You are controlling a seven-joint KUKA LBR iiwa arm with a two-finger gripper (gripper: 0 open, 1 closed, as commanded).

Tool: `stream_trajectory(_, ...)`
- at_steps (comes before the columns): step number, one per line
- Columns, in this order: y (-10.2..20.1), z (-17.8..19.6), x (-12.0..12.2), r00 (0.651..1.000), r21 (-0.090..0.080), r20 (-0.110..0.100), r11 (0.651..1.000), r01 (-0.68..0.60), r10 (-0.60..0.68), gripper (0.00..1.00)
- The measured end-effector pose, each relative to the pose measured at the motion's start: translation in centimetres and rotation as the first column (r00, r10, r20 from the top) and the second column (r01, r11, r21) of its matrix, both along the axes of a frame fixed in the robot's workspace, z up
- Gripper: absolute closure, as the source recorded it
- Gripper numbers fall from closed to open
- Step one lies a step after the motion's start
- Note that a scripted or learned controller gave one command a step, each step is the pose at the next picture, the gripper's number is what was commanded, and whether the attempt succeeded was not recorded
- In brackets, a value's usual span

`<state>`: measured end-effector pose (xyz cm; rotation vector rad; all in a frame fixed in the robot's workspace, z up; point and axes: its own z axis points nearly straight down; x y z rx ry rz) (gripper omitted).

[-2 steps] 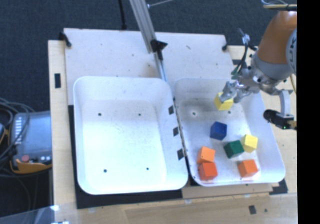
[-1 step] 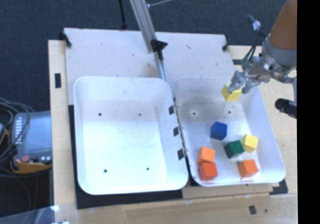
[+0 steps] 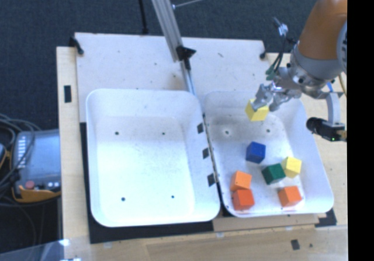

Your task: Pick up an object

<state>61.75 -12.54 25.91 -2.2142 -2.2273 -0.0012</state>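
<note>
The bench [image 3: 146, 55] carries two shallow white bins side by side; the left bin [image 3: 146, 155] lies with bare floor showing, and the right bin [image 3: 310, 155] holds the loose blocks; a slanted metal pole [image 3: 166, 14] runs from the far edge down toward the seam between the bins, well left of the arm's reach; the grey arm [image 3: 321, 32] with its orange band comes in from the right over the far right corner of the right bin; at the left edge of the scene a grey device with cables [image 3: 35, 160] sits off the bench; the gripper [image 3: 267, 101] hangs over the far part of the right bin, its fingers pinching a yellow cube [image 3: 257, 111], which sits tilted between them and appears lifted off the bin floor; nearer in the bin, a blue cube [image 3: 255, 152] lies just near of the held one; a green cube [image 3: 273, 173] touches a smaller yellow cube [image 3: 291, 166] at its right; two orange cubes [image 3: 242, 190] stand together by the bin's left wall, and a third orange cube [image 3: 290, 195] lies at the near right.
</note>
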Motion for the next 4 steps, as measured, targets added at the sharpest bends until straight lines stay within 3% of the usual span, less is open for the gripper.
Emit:
stream_trajectory(2,9.9,0.8,-2.4,1.000,0.001,-0.002,1.000,-0.001,0.001,1.00)
stream_trajectory(4,19.3,-2.4,-4.6,1.000,-0.001,-0.005,1.000,0.000,0.000,1.00)
